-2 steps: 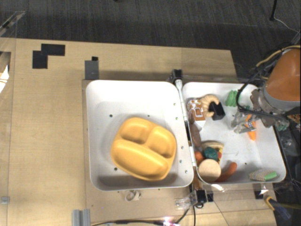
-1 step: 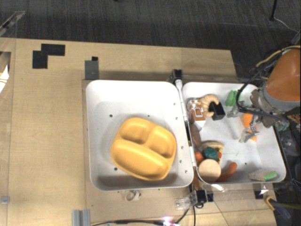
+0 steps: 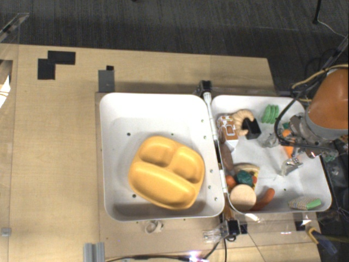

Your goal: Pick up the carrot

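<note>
Lying on the wooden tabletop [image 3: 49, 162], two shallow white bins sit side by side. The left bin [image 3: 117, 119] holds a big yellow bread-shaped object [image 3: 166, 171], lumpy on top, resting toward the bin's near right part. The right bin [image 3: 311, 182] carries a scatter of small things. Near its far left corner there is a brown printed box [image 3: 228, 127], with a tan curved piece [image 3: 241, 115] and a black object [image 3: 251, 127] just beside it, and a green ridged item [image 3: 270, 114] further right. Along the near left side sit a dark green and red cluster [image 3: 244, 177], a pale round ball [image 3: 243, 196] and a reddish sausage-like piece [image 3: 264, 198] touching the ball. A grey and green item [image 3: 305, 203] lies near the near right corner. The carrot [image 3: 288, 149], a small orange piece, lies in the right half of this bin, close under the gripper [image 3: 294, 160]. The gripper hangs low over the bin floor at the arm's grey wrist, below the orange band [image 3: 330, 100]; whether its fingers grip the carrot I cannot tell.
</note>
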`<state>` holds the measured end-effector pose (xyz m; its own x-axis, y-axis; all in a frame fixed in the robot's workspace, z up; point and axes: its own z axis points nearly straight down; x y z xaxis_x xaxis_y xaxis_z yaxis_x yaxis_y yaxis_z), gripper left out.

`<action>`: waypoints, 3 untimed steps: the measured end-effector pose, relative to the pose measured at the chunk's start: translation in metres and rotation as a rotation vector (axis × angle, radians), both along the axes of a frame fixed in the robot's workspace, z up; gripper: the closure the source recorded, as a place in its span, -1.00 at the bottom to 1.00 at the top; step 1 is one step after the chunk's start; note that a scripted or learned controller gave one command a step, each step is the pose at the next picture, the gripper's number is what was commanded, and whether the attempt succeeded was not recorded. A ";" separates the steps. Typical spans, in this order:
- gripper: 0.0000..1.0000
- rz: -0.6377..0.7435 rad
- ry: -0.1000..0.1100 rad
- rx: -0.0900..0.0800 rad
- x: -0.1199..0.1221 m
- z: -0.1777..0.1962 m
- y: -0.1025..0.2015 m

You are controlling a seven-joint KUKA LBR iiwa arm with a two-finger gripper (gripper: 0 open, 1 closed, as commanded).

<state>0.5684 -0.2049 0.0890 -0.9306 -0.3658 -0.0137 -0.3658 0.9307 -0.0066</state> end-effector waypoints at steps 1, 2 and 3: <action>1.00 0.002 -0.011 -0.002 0.004 0.014 0.001; -1.00 0.002 -0.010 -0.002 0.004 0.014 0.001; -1.00 -0.005 -0.001 0.000 -0.016 0.000 0.000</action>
